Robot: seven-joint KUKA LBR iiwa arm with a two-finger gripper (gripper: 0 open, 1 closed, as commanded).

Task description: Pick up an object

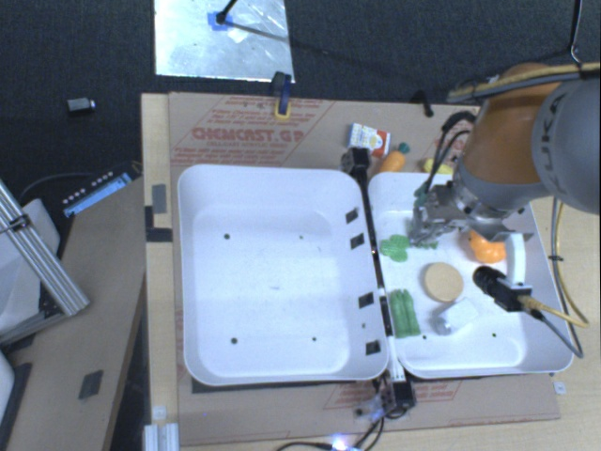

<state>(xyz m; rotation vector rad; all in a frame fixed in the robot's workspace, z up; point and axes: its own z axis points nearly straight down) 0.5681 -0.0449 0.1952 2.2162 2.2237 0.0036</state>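
Here you have a cardboard-topped surface point(244, 130) carrying two white bins side by side, the left bin point(272, 195) and the right bin point(488, 350). Your grey arm point(526, 139), with its orange band, reaches in from 3 o'clock and hangs over the 12 o'clock half of the right bin. The claw point(427, 225) sits low toward that bin's 10 o'clock corner, and you cannot tell whether it is released or clenched.

Everything you could pick lies in the right bin. A tan disc point(443, 282) rests near the centre. A green ridged strip point(404, 313) lies at 8 o'clock, along the wall shared with the left bin. A green leaf point(394, 248) lies just beside the claw, at its 7 o'clock. An orange piece point(486, 247) sits at the disc's 2 o'clock, partly under the arm. A small pale lump point(449, 320) lies at the disc's 6 o'clock.

Outside the bins, at 12 o'clock, a small carton point(369, 139) and a carrot point(392, 162) sit on the surface.
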